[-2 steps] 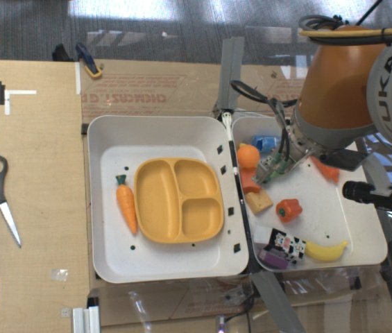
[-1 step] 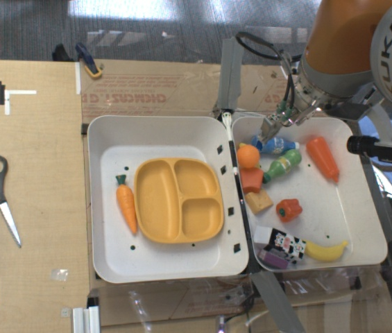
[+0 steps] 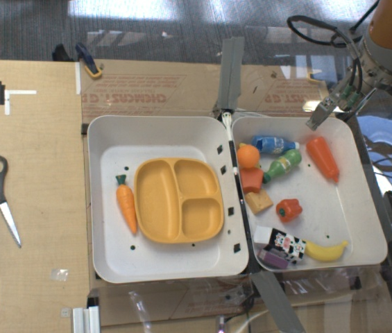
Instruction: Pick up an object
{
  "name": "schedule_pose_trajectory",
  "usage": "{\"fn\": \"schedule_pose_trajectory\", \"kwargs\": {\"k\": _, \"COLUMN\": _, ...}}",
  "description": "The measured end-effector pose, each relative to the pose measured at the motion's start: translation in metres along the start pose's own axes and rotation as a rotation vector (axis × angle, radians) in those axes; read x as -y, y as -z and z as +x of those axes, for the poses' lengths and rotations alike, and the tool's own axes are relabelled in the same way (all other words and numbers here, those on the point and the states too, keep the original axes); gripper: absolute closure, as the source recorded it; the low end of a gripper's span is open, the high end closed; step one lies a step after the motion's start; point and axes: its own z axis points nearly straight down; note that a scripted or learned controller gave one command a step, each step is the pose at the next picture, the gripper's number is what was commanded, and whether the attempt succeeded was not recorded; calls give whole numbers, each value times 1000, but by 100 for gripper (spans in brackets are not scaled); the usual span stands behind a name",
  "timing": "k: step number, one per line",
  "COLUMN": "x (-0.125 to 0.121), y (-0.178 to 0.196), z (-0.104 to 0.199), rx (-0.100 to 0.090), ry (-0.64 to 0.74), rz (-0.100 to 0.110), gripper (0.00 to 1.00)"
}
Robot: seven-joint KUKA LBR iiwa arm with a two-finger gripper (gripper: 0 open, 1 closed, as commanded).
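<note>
My hand (image 3: 318, 120) hovers above the far rim of the right white bin (image 3: 362, 186), its grip hidden so I cannot tell, and next I judge I must descend onto the long orange plastic carrot (image 3: 322, 159) just below it.

The right bin (image 3: 362, 207) holds a scatter of toy foods. At its 12 o'clock lies a blue bottle (image 3: 273, 144) on its side, with an orange (image 3: 248, 156) and a green bottle (image 3: 283, 165) just below. A long red-orange pepper (image 3: 322, 158) lies at 1 o'clock. Toward 9 o'clock sit a red block (image 3: 252, 180) and a tan cracker (image 3: 258, 201). A small red pepper (image 3: 288, 209) rests near centre. At 6 o'clock lie a banana (image 3: 326, 251) and a cow-patterned carton (image 3: 284, 244).
</note>
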Motion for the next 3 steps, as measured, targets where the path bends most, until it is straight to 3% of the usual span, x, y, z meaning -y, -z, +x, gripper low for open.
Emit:
{"fn": "schedule_pose_trajectory", "kwargs": {"k": 1, "x": -90, "y": -57, "z": 18, "rx": -1, "ry": -137, "rz": 1, "gripper": 100}}
{"fn": "schedule_pose_trajectory", "kwargs": {"k": 2, "x": -39, "y": -1, "z": -67, "rx": 1, "ry": 126, "rz": -2, "gripper": 100}}
{"fn": "schedule_pose_trajectory", "kwargs": {"k": 3, "x": -52, "y": 61, "z": -38, "rx": 0, "ry": 78, "rz": -1, "gripper": 100}}
